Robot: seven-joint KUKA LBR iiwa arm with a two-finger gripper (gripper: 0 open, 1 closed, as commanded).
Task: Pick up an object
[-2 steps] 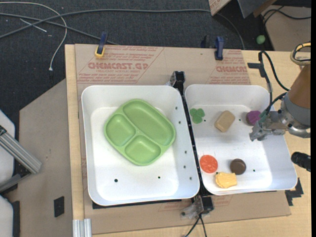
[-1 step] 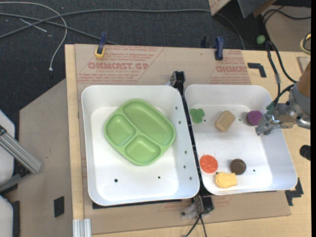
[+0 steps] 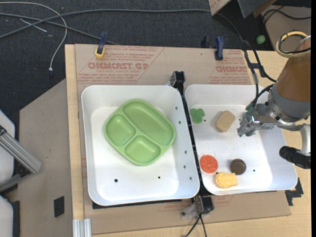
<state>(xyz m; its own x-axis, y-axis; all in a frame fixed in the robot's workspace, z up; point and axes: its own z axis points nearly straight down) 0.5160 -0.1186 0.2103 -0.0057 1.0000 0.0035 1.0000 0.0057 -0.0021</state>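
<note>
While I monitor the overhead feed, the arm (image 3: 295, 80) enters from the right edge of the surface (image 3: 138, 65) and sits over the right bin (image 3: 261, 152). The tool (image 3: 247, 126) points toward the middle of that bin, near its back half. I cannot tell whether it stands wide or narrow, and I see no object between its tips.

Right bin contents:
- A tan block (image 3: 224, 121) lies just beside the tool, toward the bin divider.
- A small green piece (image 3: 197, 115) lies near the back left corner of this bin.
- An orange-red round piece (image 3: 209, 164) lies near the front left corner.
- A dark brown round piece (image 3: 238, 166) lies just beside it, toward the right.
- A yellow piece (image 3: 226, 180) rests against the front wall, touching or nearly touching the brown piece.

Left bin (image 3: 98, 181) contents:
- A green divided plate (image 3: 139, 131) lies near the centre, turned at an angle to the bin walls.

Two blue clamps (image 3: 102, 44) hold the back edge of the surface.
</note>
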